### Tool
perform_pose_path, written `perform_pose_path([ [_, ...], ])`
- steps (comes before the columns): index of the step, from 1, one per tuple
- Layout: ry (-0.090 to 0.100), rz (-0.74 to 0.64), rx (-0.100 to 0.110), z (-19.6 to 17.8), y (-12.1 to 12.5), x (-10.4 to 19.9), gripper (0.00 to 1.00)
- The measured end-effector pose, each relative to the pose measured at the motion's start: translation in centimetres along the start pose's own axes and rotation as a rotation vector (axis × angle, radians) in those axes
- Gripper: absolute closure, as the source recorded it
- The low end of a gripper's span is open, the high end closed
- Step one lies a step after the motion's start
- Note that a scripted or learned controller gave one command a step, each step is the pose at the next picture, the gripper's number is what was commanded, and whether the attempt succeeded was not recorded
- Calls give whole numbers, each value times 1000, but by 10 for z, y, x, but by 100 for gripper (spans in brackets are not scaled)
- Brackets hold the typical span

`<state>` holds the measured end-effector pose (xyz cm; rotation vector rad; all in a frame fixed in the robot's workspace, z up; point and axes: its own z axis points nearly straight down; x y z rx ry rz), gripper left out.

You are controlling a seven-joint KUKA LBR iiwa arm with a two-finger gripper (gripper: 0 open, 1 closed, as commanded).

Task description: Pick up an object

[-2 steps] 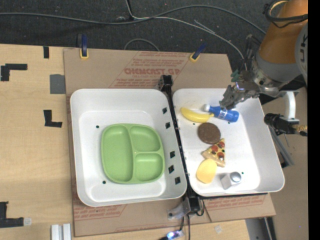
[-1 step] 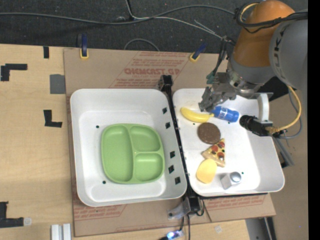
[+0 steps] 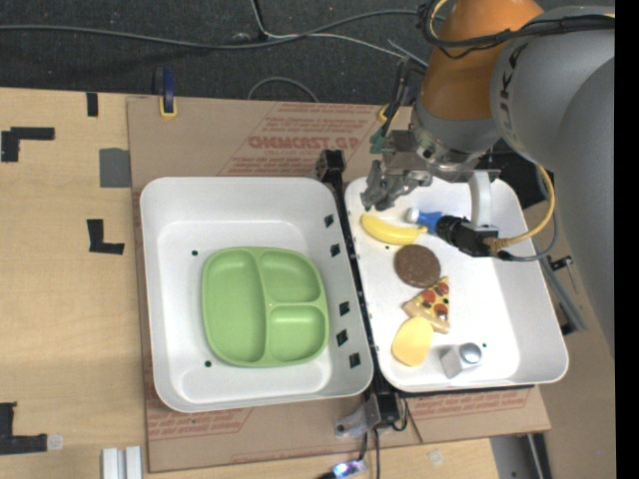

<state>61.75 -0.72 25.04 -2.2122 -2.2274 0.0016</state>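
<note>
My gripper [image 3: 384, 196] hangs over the far left part of the right bin [image 3: 519, 367], just above the left end of a yellow banana [image 3: 390, 231]. Nothing shows between its fingers. Nearer the camera in the same bin lie a brown round cookie [image 3: 417, 264], a pizza slice toy [image 3: 432, 304], a yellow lemon-like piece [image 3: 411, 341] and a small grey metal cylinder [image 3: 457, 357]. A blue and white object [image 3: 427, 218] sits just right of the banana, partly under the arm.
The left bin [image 3: 170, 218] holds a green divided plate [image 3: 265, 304]. A black divider with clips [image 3: 342, 267] runs between the bins. The arm's grey and orange body [image 3: 479, 58] covers the right bin's far corner. Cables [image 3: 519, 238] trail along the right side.
</note>
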Motion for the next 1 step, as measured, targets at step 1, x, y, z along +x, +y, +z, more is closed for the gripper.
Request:
perform_pose_path([
  [1,-1,1,1,17,19,48,100],
])
